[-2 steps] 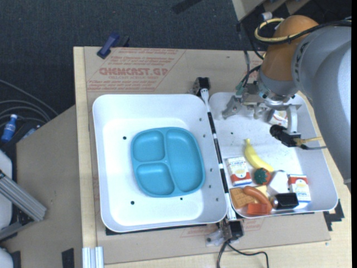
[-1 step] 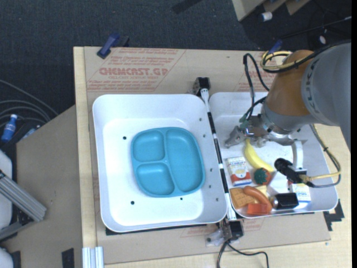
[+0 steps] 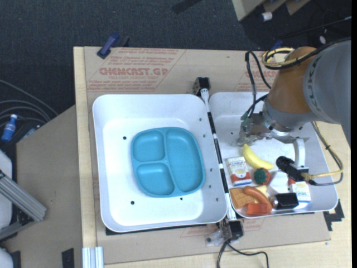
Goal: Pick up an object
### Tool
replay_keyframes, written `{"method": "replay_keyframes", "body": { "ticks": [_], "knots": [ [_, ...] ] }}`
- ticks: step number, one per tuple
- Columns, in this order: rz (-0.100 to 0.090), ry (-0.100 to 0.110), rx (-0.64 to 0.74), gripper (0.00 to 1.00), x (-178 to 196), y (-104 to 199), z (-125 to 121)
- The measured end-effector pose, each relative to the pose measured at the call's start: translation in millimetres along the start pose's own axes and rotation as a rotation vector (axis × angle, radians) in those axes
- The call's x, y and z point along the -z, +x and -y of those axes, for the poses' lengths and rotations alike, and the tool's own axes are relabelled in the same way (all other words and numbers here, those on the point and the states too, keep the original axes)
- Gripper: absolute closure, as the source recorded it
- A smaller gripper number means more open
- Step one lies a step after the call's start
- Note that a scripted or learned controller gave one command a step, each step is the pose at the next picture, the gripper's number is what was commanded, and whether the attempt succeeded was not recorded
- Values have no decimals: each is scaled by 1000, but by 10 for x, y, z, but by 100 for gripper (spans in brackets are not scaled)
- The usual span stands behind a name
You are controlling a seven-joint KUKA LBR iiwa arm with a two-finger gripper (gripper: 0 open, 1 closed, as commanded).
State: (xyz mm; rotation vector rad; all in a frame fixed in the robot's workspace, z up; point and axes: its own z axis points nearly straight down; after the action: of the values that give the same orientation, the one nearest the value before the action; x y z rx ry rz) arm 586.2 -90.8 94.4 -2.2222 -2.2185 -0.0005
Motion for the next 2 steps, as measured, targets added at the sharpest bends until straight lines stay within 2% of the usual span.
{"method": "replay_keyframes", "body": {
  "ticks": [1, 2],
  "knots": [
    [1, -3, 3, 100, 959, 378, -198],
    [1, -1, 2, 0, 951, 374, -192]
  ]
}}
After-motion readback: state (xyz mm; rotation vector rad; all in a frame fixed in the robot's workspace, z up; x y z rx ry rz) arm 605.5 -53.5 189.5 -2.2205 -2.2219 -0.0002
